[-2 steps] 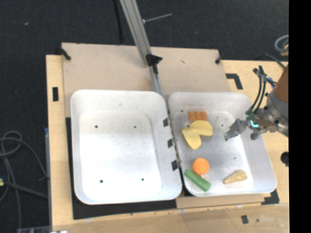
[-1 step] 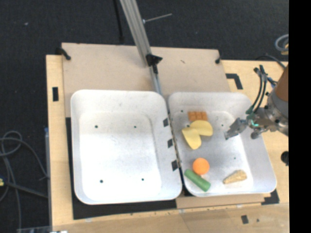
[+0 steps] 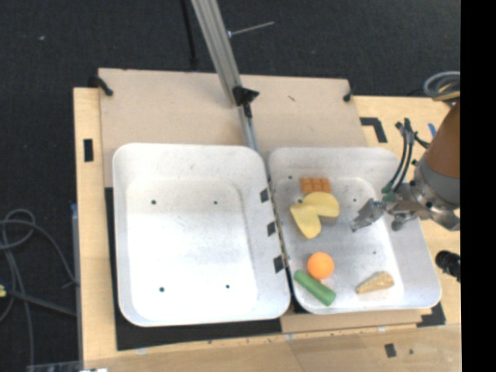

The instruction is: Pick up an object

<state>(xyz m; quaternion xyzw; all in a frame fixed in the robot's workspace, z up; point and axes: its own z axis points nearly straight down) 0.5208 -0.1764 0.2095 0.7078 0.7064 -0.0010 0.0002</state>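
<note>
Taking the right bin (image 3: pixel 403 169) as your landmark: the gripper (image 3: pixel 370 214) hangs over its middle-right part, reaching in from the right rim, with the grey wrist and orange band behind it. You cannot tell from this view how far its hand is spread; nothing shows in its grasp.

Objects in the right bin, all apart from the gripper:
- orange ball (image 3: pixel 320 266), lower middle of the bin floor.
- green cylinder (image 3: pixel 315 287), just below the ball, near the bin's lower left corner, lying at a slant.
- yellow block (image 3: pixel 314 211), left of centre, near the bin's left wall; looks like two yellow pieces overlapping.
- brown waffle-like piece (image 3: pixel 315 184), just above the yellow block, touching or nearly so.
- tan wedge (image 3: pixel 375 283), lower right of the bin floor, below the gripper.

Left bin (image 3: pixel 132 169) sits against the right bin's left wall.
</note>
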